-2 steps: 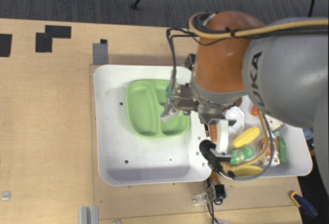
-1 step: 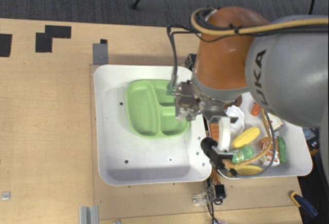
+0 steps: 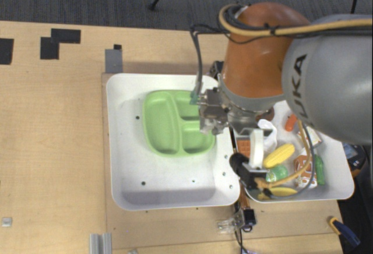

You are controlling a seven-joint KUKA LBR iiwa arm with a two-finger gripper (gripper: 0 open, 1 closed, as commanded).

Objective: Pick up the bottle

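A white, bottle-like object (image 3: 269,137) lies in the right bin (image 3: 344,180), partly covered by my wrist, so its shape is unclear. The grey arm with its orange band reaches in from the right and hides most of that bin's back half. My gripper (image 3: 211,116) hangs low at the divide between the two bins, over the right edge of the green tray (image 3: 166,124). Nothing is visibly held in it.
The green divided tray lies in the left bin (image 3: 125,189), towards the back. The right bin also holds a yellow corn cob (image 3: 278,155), a green piece (image 3: 278,174), a yellow banana-like piece (image 3: 284,191) and an orange piece (image 3: 289,123), all crowded together.
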